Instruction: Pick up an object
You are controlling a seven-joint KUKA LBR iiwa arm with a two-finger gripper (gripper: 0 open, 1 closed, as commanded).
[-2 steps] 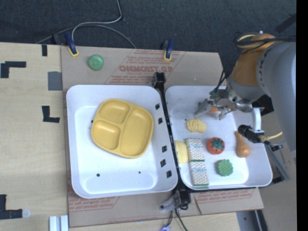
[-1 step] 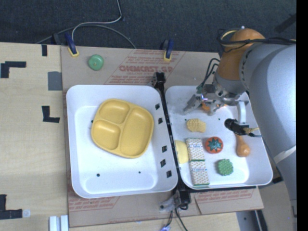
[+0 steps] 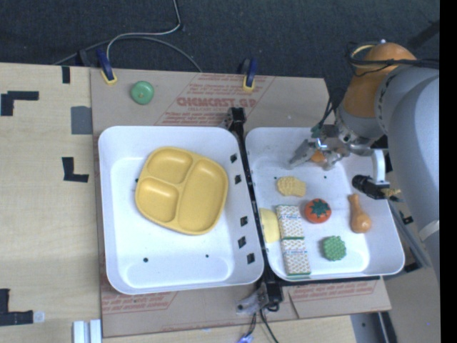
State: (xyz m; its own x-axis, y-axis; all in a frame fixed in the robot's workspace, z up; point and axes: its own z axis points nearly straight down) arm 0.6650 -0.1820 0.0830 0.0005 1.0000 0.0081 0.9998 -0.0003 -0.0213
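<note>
Where the right bin [image 3: 275,145] holds its small toy foods, the pieces lie loose on the white floor: a tomato [image 3: 318,211] near the middle, a yellow cookie-like piece [image 3: 290,186] up and left of it, a green round piece [image 3: 333,248] below it, an orange drumstick shape [image 3: 359,214] to its right, and a long patterned bar [image 3: 293,239] beside a pale yellow slice [image 3: 269,225] along the left wall. The gripper [image 3: 308,153] hangs over the upper part of this bin, apart from all of them, its two fingers spread and nothing between them. The left bin [image 3: 114,191] carries a yellow divided plate [image 3: 181,190]. A green ball [image 3: 142,92] sits on the cardboard above that bin
</note>
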